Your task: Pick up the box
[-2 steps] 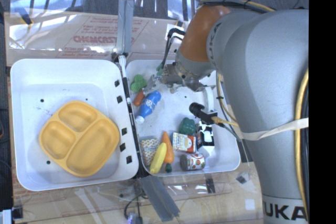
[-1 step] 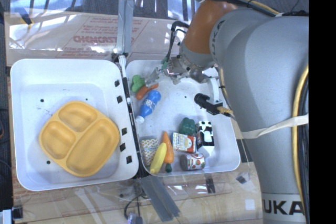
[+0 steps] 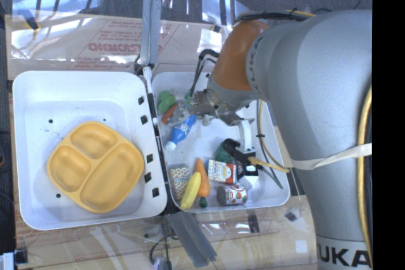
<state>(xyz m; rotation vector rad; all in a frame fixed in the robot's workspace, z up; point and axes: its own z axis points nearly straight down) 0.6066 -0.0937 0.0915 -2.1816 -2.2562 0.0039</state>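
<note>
The box (image 3: 221,171) is a small carton with a red, white and green label. It lies in the right bin (image 3: 269,136), near the front, between a carrot (image 3: 201,169) and a can (image 3: 233,195). My gripper (image 3: 197,105) hangs over the back half of this bin, just above a blue bottle (image 3: 183,129) and beside a green item (image 3: 166,100). It is well behind and to the left of the box, apart from it. The grey arm and its orange band (image 3: 231,63) cover the bin's right side.
The right bin also holds a banana (image 3: 192,190), a patterned packet (image 3: 179,175) and an orange-red item (image 3: 169,114). A yellow divided plate (image 3: 95,165) fills much of the left bin (image 3: 38,98). A raised divider (image 3: 152,129) separates the bins.
</note>
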